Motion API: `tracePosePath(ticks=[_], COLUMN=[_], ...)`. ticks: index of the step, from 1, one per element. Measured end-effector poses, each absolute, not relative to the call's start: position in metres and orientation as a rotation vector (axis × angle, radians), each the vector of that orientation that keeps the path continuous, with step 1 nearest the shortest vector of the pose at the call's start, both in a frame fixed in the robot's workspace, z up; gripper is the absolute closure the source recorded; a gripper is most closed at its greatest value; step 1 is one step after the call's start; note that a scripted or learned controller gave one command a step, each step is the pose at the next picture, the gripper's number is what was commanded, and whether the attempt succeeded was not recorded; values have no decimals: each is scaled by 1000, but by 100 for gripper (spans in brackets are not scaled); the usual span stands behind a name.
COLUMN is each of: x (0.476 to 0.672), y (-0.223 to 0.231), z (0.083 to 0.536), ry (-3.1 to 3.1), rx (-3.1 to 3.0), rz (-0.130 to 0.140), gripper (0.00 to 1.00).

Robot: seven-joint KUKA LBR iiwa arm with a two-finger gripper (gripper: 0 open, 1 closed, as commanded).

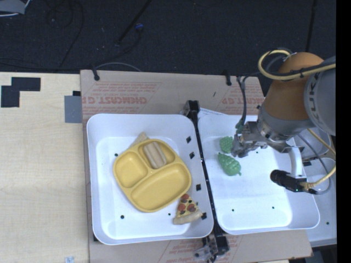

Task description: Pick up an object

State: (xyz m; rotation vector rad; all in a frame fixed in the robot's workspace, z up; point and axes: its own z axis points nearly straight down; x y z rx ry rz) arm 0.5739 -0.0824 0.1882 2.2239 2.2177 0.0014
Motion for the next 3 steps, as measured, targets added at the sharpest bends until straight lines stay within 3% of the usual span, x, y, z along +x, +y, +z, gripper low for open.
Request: tracePosePath(ticks=[2,3], x=[581,577], y=[-83,-40], z=[300,275], ry=[2220,2228], rx=[2219,2221], rz=[2,-4], gripper=[100,100])
